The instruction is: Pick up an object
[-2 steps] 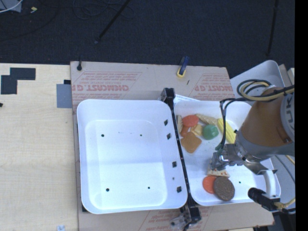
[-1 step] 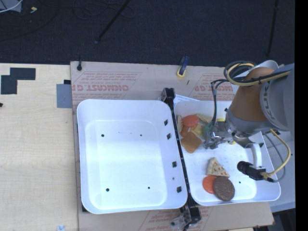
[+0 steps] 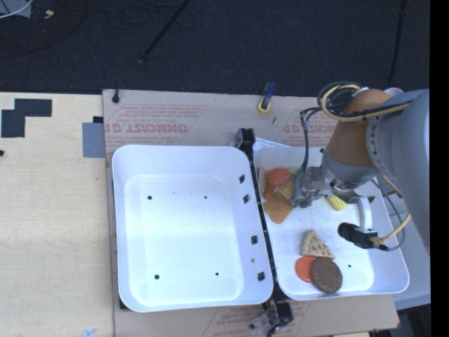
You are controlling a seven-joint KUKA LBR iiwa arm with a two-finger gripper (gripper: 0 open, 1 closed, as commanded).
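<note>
gripper down in the right bin, beside the tan piece

you have the arm (image 3: 396, 142) reaching in from the right, its orange band (image 3: 349, 140) above the far part of the right bin (image 3: 368, 269). the gripper (image 3: 303, 196) sits low inside that bin, in the half toward the far edge and closer to the wall shared with the left bin (image 3: 182, 223). you cannot tell from this view whether the pincer is released or clenched, and nothing can be seen grasped in it.

the things you could pick all lie in the right bin. a red round piece (image 3: 279, 176) lies near the far left corner, just beside the gripper. a tan piece (image 3: 278, 208) lies just below it along the shared wall, touching or almost touching the gripper's tip; which of the two, you cannot tell. a small yellow piece (image 3: 337, 202) lies on the gripper's other side, toward the bin's middle. nearer the front edge, a pale wedge (image 3: 317, 244) lies flat, and just in front of it an orange disc (image 3: 304, 267) and a brown round cookie (image 3: 327, 276) lie touching, the cookie overlapping the disc's right side.

both bins sit side by side on a cardboard sheet (image 3: 175, 121) on the bench (image 3: 49, 223), with a blue and yellow clamp (image 3: 266, 98) at the sheet's far edge.
</note>
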